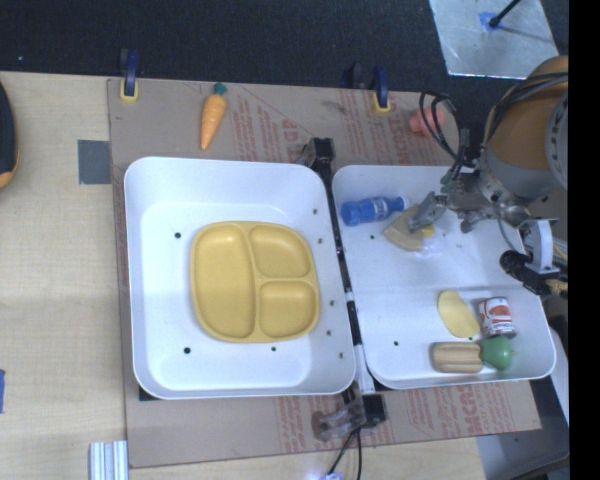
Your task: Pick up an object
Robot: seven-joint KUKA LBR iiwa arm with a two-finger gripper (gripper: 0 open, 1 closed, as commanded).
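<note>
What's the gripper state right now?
Gripper: cannot be told; it sits low in the right bin, over a tan object beside the blue bottle.

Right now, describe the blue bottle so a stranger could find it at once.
Start at the right-hand white bin of the two on the bench. Go to its far left corner, next to the seam with the other bin. The blue bottle lies there on its side, the one blue thing in that bin; the tan wedge beside it is beige, and the other items cluster in the near right corner.
</note>
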